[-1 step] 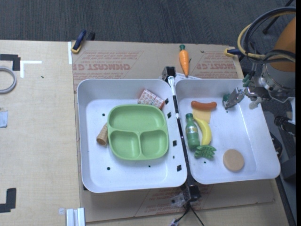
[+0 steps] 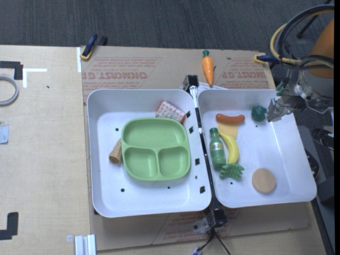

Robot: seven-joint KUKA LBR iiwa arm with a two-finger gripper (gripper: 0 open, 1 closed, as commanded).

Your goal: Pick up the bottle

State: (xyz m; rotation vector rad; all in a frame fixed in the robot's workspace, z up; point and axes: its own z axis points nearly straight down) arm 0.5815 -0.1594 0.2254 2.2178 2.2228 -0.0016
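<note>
A small green bottle [image 2: 217,149] lies on its side in the right bin [image 2: 289,163], close to that bin's left wall, with a yellow banana [image 2: 230,146] right beside it. My gripper [image 2: 277,112] hovers over the bin's upper right corner, far to the right of the bottle and just right of a dark green round item [image 2: 258,112]. Nothing shows between its fingers.
The right bin also holds a sausage [image 2: 230,119], a leafy green piece [image 2: 231,170] and a tan round cookie [image 2: 263,180]. The left bin [image 2: 103,185] holds a green divided plate [image 2: 156,149], a cone [image 2: 116,152] and a patterned packet [image 2: 170,110]. A toy carrot [image 2: 207,67] lies on the cardboard behind the bins.
</note>
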